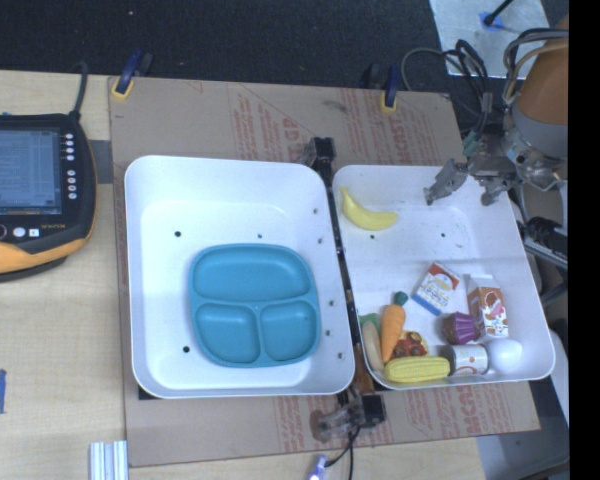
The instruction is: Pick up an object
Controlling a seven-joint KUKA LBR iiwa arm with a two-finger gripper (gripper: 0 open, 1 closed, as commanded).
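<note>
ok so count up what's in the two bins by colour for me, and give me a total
Yellow: 2, banana and corn
Orange: 1, carrot
Blue: 1, tray
Purple: 1, small piece
White: 1, egg
Printed boxes: 2, and
Too hidden to sort: a few bits near the carrot and corn
Total clearly seen: 8

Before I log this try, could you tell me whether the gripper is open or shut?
Open: the gripper has its fingers spread apart above the right bin, holding nothing.
</note>
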